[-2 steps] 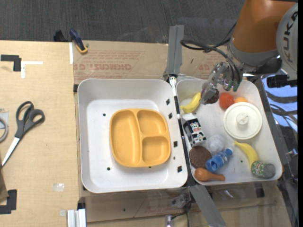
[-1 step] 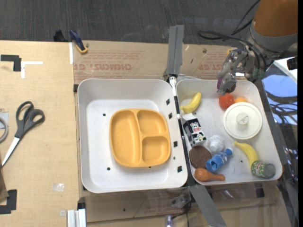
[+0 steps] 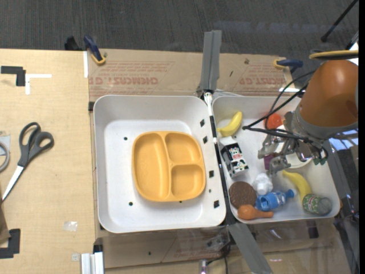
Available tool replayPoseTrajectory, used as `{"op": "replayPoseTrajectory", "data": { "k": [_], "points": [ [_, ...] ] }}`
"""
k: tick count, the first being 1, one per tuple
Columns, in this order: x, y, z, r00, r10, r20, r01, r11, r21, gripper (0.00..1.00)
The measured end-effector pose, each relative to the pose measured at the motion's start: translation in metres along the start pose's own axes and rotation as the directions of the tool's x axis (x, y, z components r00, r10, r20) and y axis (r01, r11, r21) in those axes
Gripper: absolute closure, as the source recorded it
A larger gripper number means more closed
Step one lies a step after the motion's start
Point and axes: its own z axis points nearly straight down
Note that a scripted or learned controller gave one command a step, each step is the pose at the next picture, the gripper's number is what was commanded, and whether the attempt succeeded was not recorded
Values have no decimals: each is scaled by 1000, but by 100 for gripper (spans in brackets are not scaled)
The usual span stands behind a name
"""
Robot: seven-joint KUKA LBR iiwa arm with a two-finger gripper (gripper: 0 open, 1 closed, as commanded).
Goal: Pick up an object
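**Operator:** How far along is the pick?

**Observer:** You've nothing lifted yet, by my reading. Your gripper (image 3: 278,158) hangs low in the right bin (image 3: 328,178), above the small white object (image 3: 263,182); whether it is spread or closed, I cannot tell. A banana (image 3: 299,182) lies just beside it, a blue bottle (image 3: 274,200) nearer the front. The grasp and the lift remain.

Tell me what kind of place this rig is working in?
Likely a lab workbench for robot picking trials: two white bins on a cardboard-lined bench, toy food such as a banana, and scissors lying off to the side.
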Motion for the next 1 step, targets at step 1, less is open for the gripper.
{"op": "replayPoseTrajectory", "data": {
  "k": [1],
  "points": [
    [-49, 20, -120, 998, -59, 0, 59, 998, -1, 100]
  ]
}}
